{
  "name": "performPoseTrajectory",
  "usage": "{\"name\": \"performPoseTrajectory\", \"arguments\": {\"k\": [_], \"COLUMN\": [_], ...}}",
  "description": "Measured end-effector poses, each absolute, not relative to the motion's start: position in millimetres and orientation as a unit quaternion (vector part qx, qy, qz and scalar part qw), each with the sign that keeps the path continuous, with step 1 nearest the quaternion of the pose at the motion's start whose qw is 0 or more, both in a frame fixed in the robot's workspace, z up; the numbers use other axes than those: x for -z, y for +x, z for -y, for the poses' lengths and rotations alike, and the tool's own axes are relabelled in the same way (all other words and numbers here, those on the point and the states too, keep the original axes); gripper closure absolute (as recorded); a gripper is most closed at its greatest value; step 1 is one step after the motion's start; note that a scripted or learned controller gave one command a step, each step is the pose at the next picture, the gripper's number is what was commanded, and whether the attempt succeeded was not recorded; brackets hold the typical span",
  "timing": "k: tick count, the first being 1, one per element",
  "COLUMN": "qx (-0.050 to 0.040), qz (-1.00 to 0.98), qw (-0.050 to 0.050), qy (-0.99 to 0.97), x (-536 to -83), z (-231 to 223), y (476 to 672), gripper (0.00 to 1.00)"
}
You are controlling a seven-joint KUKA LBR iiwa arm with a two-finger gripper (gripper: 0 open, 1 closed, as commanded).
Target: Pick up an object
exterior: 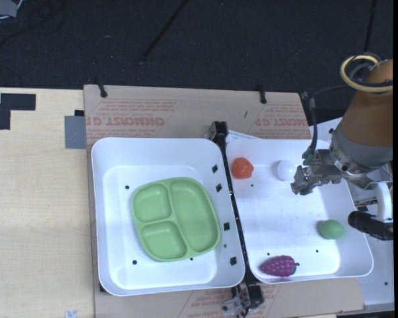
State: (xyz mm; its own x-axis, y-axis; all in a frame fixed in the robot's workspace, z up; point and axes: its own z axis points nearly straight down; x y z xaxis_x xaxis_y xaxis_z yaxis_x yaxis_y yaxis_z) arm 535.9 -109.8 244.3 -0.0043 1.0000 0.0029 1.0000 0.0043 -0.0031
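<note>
- The left bin (119, 278) holds a green plate (176, 217) with three compartments. It lies flat in the middle of the bin floor, turned slightly askew to the bin's edges.
- The right bin (278, 220) holds four small loose things, all well apart from one another.
- An orange thing (242, 168), rounded, sits in the far left corner of the right bin, close to the wall shared with the left bin.
- A white ball (283, 169) lies by the far edge of the right bin, about halfway along it.
- A green thing (331, 229), rounded and pale, rests near the right edge of the right bin, toward the near corner.
- A purple bunch of grapes (278, 265) lies against the near edge of the right bin, roughly at its middle.
- The gripper (304, 183) is over the far right part of the right bin, just beside the ball on its right. Whether they touch cannot be told.
- How far open the gripper is, and whether it has hold of anything, cannot be told from this angle.
- The arm (368, 118) comes in over the right bin's far right corner.
- Both bins sit on a brown card sheet (159, 114) with red print, which lies on the pale bench (33, 211).
</note>
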Motion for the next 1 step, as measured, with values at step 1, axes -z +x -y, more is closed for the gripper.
{"name": "performPoseTrajectory", "arguments": {"k": [1], "qx": [-0.0007], "qz": [0.708], "qw": [0.002], "qy": [-0.706], "x": [-231.2], "z": [61.7], "y": [534.9], "gripper": [1.0]}}
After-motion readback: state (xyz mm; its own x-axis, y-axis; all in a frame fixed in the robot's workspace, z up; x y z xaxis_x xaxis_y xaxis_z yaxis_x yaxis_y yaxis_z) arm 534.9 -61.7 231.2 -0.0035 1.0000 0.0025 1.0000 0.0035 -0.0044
